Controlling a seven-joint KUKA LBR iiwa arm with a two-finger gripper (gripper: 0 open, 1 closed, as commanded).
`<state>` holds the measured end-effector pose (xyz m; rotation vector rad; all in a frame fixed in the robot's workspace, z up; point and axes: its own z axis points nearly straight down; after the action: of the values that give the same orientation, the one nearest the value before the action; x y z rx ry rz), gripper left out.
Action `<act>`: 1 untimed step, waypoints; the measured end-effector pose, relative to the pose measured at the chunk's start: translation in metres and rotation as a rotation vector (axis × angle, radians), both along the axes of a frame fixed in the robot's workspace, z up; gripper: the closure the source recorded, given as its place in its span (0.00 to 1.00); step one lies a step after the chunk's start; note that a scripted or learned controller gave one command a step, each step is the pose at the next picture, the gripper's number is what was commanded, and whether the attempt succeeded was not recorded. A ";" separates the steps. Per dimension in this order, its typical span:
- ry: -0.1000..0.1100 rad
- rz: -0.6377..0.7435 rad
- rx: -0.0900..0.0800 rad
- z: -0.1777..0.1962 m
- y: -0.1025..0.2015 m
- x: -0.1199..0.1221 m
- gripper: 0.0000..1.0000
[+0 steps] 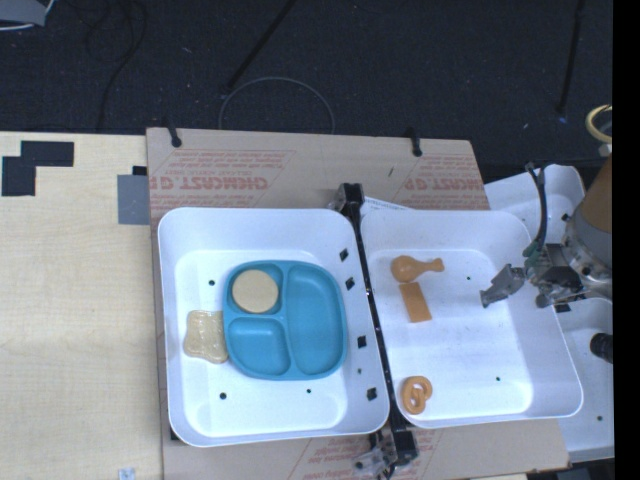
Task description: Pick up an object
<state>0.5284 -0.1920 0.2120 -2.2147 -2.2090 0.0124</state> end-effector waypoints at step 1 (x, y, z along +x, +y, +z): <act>-0.012 0.002 -0.003 0.007 0.000 0.003 0.00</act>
<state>0.5312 -0.1922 0.2185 -2.2196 -2.2188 0.0020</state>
